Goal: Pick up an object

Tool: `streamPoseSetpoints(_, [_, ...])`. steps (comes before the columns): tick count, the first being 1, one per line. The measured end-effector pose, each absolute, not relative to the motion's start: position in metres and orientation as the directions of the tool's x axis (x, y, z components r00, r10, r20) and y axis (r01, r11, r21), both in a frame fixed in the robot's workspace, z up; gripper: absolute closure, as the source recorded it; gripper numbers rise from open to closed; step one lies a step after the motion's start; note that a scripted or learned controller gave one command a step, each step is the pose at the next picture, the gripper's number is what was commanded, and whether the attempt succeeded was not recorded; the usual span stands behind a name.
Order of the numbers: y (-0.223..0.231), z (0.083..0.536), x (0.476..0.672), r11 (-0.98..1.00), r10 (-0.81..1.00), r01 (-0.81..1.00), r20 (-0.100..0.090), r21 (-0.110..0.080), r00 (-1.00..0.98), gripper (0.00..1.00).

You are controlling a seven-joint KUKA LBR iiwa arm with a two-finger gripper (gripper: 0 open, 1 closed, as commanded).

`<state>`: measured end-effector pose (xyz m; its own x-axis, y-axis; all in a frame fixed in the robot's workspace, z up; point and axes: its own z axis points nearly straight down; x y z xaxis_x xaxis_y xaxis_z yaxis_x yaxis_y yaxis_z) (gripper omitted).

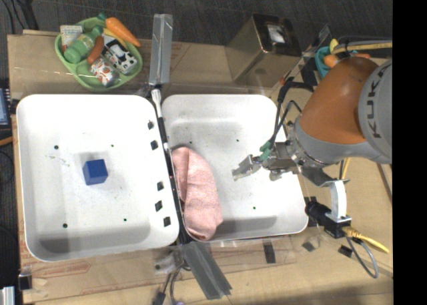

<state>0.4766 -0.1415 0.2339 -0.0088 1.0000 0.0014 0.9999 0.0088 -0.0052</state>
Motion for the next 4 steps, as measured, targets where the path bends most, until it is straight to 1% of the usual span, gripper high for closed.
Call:
streamPoseSetpoints(1, [-0.117,0.093,0.509,0.079,0.997,0.997,0.001,0.003,-0.079,0.0])
streamPoseSetpoints(2, [-0.097,0.097,0.574,0.02,1.0,1.0,0.0,-0.003,-0.02,0.0])
streamPoseSetpoints(3, [-0.103,0.107,0.619,0.053,0.999,0.999,0.001,-0.001,-0.053,0.0])
streamPoseSetpoints(4, [-0.105,0.091,0.591,0.089,0.996,0.996,0.002,-0.005,-0.089,0.0])
